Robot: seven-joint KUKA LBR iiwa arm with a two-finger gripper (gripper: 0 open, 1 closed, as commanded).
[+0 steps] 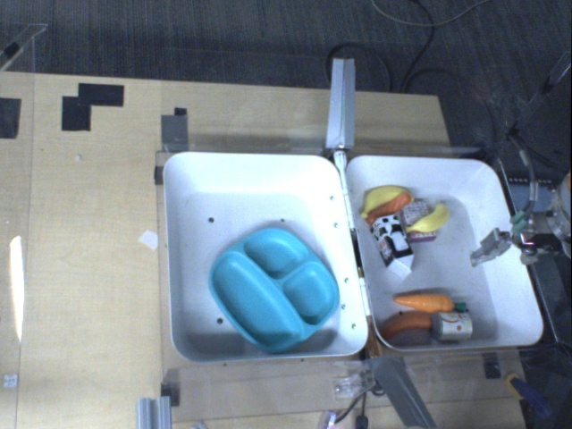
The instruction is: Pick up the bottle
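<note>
A pale wooden bench point(80, 266) is carrying two white bins. Over the right bin point(474, 186) the gripper point(490, 247) is hovering, empty; whether it's spread I cannot tell. The black-and-white bottle point(390, 236), probably light and slick, is lying beside bananas point(386, 200); its body looks the best place to grasp. A blue divided tray point(273, 288) is filling the left bin point(192, 195).

- The arm point(545, 226) is cut off by the picture's right edge beside the right bin point(474, 172); just its wrist end shows.
- The gripper point(490, 247), over the right bin's right side, is small and blurred.
- In the right bin's top left, a yellow toy point(386, 197) is partly covered by a small box point(415, 213).
- At the right bin's lower edge, a dark rounded thing point(407, 329) lies partly hidden under the carrot point(424, 302); what it is cannot be told.
</note>
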